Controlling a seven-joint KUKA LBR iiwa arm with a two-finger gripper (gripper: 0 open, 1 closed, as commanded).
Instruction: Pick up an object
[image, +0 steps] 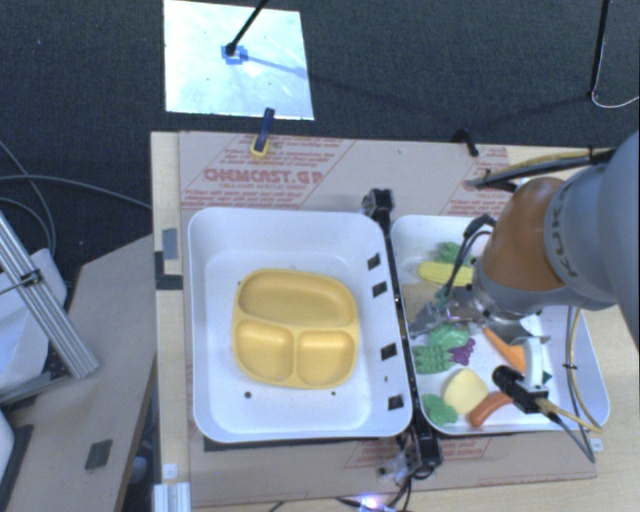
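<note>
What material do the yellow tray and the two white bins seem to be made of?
Yellow tray: probably moulded plastic, matte; one even colour, rounded compartment walls. Left bin and right bin: likely thin formed plastic, slightly glossy; smooth rounded rims with soft highlights.

Surface finish: bins, tray, toy food, bench sheet.

Both white bins (215, 300) look like smooth plastic with a faint sheen. The yellow divided tray (295, 328) appears matt plastic. The toy food pieces (450, 345) look like smooth moulded plastic. The bench sheet (300, 170) resembles brown protective paper, matt, printed red. The arm's orange band (520, 245) looks glossy; its grey shell (600, 230) satin.
</note>
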